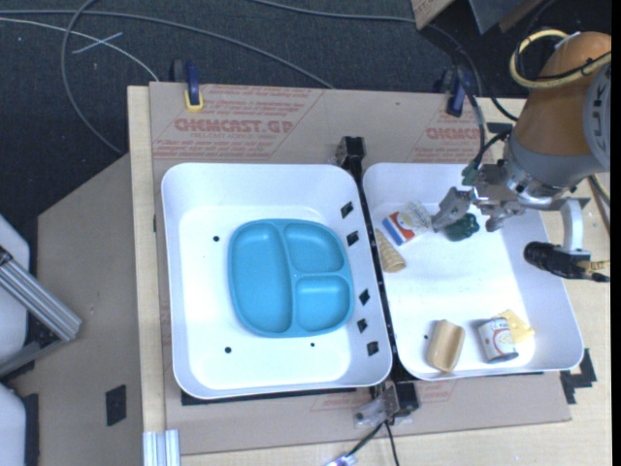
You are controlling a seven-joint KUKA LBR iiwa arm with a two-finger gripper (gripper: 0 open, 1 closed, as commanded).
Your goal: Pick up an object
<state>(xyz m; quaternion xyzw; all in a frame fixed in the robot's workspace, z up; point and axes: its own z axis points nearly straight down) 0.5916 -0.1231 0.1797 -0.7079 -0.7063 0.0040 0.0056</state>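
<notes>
A: Camera view first. What've you got on the bench?

B: You've got two white bins side by side on a cardboard-covered board. The left bin (pixel 184 289) carries a blue divided plate (pixel 289 277) w/ three compartments, sitting roughly mid-bin. The right bin (pixel 543 299) has the loose stuff.

A: Where's the arm?

B: Your arm (pixel 563 105) comes in from the right, orange band up top, grey body below. The gripper (pixel 466 219) sits low over the upper part of the right bin. There's a dark green object (pixel 465 228) right at its tips.

A: Is it gripping that?

B: You can't call it from here. The fingers blur into the green thing, so I can't tell if they're apart or closed, or whether it's actually between them. Prob. touching, no more than that.

A: What else is in that bin?

B: Just left of the gripper you've got a small packet (pixel 398 227) w/ red and blue on it, near the bin's left wall. Just below that, a tan cone-shaped piece (pixel 390 255), also by the left wall. Down at the front edge: a tan cup (pixel 445 345) on its side, and next to it on the right a small can (pixel 496 339) w/ a yellow bit beside it. Both are well apart from the gripper.

A: Anything outside the bins?

B: A blue clamp (pixel 193 84) at the board's top left edge, and cables on the dark floor behind.
</notes>
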